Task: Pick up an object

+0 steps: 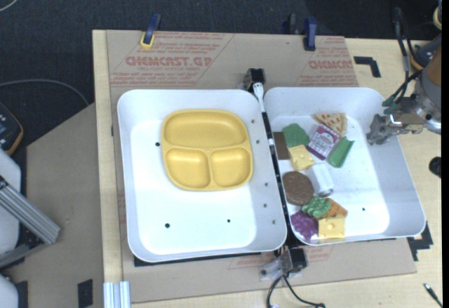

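Gripper [379, 128] hangs over the right rim of the right-hand shallow white bin [393, 180], and whether it's apart or together I cannot tell. Nothing visible in its grasp. Toy food is heaped along that bin's left side: a green cylinder [341, 153], a purple packet [323, 141], a brown round patty [299, 187]. Left-hand white bin [140, 180] carries a yellow three-compartment plastic tray [207, 149] toward its far edge.
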Controlling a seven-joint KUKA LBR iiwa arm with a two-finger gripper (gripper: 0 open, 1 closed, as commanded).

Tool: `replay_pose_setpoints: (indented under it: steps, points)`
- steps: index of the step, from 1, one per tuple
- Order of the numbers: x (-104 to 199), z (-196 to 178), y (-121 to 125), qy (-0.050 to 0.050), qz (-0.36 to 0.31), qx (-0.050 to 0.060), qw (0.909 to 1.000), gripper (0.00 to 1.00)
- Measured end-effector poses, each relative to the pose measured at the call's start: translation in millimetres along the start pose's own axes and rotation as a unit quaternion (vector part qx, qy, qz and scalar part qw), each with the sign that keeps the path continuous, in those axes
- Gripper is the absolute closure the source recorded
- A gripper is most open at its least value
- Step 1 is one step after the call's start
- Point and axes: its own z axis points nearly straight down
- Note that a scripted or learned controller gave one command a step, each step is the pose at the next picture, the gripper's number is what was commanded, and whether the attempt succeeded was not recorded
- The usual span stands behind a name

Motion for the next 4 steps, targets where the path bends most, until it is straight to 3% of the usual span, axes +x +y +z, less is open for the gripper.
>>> replay_pose_setpoints:
  steps: [2,4]
  points:
    - [84.5,-9.1,-58.3,0.003,-0.001,0.005,1.0,1.0]
    - [92.7,-8.5,-61.2,0.002,0.0,0.004,1.0,1.0]
